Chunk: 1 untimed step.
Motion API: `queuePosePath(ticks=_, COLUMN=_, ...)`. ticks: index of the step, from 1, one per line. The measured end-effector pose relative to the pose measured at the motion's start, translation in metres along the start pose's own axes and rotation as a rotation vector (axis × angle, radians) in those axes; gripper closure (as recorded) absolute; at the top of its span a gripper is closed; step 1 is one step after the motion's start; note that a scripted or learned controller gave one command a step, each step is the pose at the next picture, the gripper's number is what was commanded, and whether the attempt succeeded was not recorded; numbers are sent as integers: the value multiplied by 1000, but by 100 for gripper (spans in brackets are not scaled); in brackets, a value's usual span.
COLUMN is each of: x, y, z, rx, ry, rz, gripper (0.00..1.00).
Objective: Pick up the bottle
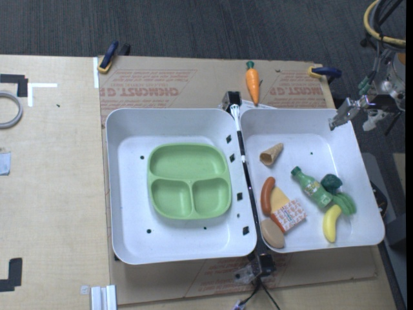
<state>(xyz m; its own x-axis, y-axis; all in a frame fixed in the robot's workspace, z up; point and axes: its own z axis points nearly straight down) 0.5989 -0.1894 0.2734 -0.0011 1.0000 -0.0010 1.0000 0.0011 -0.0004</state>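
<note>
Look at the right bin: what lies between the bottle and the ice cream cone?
Nothing. In the camera view, bare white bin floor separates the cone from the bottle. The sausage and cheese wedge lie lower left, off that line.

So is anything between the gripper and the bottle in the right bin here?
Nothing visible blocks the way. The gripper sits at the right bin's far right corner, and the bin floor between it and the green bottle is bare. But the dark green vegetable and banana crowd against the bottle's near end.
</note>
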Motion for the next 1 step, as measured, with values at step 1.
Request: queuePosePath(ticks=1, x=0, y=1, z=-10, rx=-1, ry=-2, rz=-2, gripper=100)
